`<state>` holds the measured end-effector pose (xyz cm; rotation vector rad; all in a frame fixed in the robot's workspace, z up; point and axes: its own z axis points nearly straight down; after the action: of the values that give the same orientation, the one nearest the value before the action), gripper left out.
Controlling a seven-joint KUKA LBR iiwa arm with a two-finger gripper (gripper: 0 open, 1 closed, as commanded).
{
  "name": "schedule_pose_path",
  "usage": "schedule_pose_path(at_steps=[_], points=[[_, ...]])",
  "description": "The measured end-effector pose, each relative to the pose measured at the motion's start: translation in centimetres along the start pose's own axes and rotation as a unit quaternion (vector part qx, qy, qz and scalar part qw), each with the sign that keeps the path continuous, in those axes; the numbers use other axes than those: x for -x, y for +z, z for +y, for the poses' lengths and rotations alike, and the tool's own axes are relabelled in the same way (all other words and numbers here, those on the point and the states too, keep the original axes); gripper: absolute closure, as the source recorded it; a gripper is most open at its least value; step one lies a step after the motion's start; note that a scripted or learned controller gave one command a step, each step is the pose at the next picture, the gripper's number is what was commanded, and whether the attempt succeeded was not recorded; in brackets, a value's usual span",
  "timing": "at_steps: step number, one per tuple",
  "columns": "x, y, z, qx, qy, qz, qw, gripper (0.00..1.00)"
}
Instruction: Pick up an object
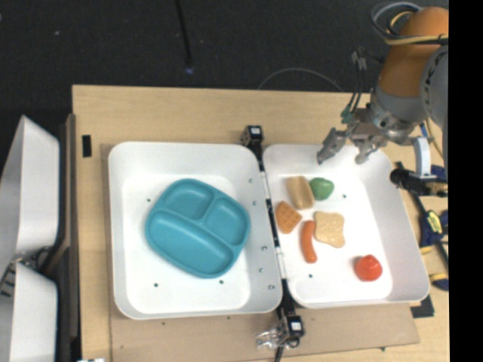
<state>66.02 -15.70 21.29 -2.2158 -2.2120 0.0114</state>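
The hand hangs over the far edge of the right bin with its two fingers spread apart and nothing between them, so the pick has yet to be made. The things to choose from lie nearer and a little to the left of it: a green piece just beside a tan block, a waffle-like orange piece, an orange sausage touching a pale biscuit shape, and a red piece well apart at the near right. The main risk, as I judge it, is the crowding: a descent on the green piece could catch the tan block with one finger and shove both aside, or close on an edge and let it squirt out. The sausage and biscuit shape could likewise be nudged together. Coming down so near the far rim could also clip the bin wall. The left bin, holding a blue divided plate, lies out of harm's way.
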Motion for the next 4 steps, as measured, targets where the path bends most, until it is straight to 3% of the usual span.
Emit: schedule_pose_path(at_steps=[1, 3, 4], points=[[0.0, -1.0, 0.3, 0.007, -0.001, -0.001, 1.0, 0.0], [1.2, 9.4, 1.0, 0.005, 0.0, -0.003, 1.0, 0.0], [1.5, 11.2, 1.1, 0.006, 0.0, -0.003, 1.0, 0.0]])
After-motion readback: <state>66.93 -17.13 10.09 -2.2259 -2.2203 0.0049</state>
